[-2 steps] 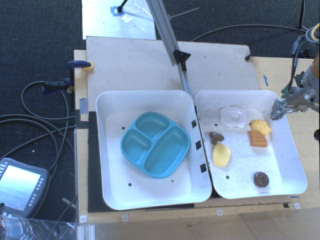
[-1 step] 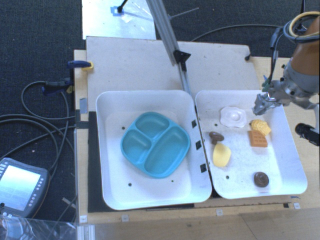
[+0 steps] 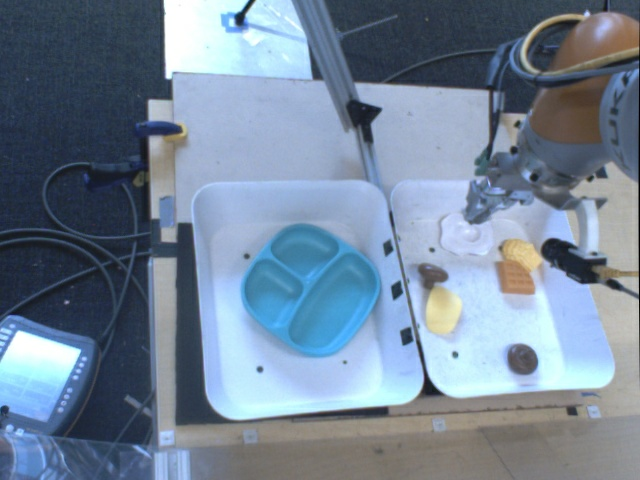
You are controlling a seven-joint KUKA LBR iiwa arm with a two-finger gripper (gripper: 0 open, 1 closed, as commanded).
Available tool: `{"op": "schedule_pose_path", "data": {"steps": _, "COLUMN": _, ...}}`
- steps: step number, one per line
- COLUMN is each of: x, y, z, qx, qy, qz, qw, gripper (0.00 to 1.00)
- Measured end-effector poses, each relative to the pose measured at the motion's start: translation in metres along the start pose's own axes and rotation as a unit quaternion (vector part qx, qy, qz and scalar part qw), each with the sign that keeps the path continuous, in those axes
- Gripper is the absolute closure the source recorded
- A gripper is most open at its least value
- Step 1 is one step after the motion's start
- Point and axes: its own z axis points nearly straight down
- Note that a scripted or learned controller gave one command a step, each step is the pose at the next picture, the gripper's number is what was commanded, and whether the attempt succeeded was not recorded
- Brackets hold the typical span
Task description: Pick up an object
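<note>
Reaching in from the right, the arm (image 3: 575, 98) bends down over the right bin (image 3: 590, 338), and its gripper (image 3: 480, 208) hangs at the far left part of that bin, right above a pale white disc (image 3: 465, 236). The fingertips look as if they touch or nearly touch the disc's upper edge, but the view is too coarse there to be sure, and I cannot tell whether the jaws stand apart or together. Nothing shows between them.

Other things lie in the right bin. A yellow piece (image 3: 520, 252) sits just right of the disc, with an orange waffle (image 3: 516, 278) touching it on the near side. Toward the bin's left wall a small brown lump (image 3: 432, 273) lies just above a yellow wedge (image 3: 443, 311); the two touch or nearly so. A round brown piece (image 3: 522, 358) lies alone near the front of the bin, well apart from the rest.

The left bin (image 3: 225, 368) bears a blue plate (image 3: 310, 288) with three compartments, set at a slant about the middle. A grey pole (image 3: 330, 58) crosses the bench behind the bins.
</note>
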Motion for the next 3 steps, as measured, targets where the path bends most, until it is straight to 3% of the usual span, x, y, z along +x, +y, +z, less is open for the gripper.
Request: {"op": "schedule_pose_path", "data": {"steps": 3, "x": 0.136, "y": 0.05, "z": -0.007, "qx": -0.001, "qy": 0.0, "qz": 0.001, "qw": 1.0, "gripper": 1.0}}
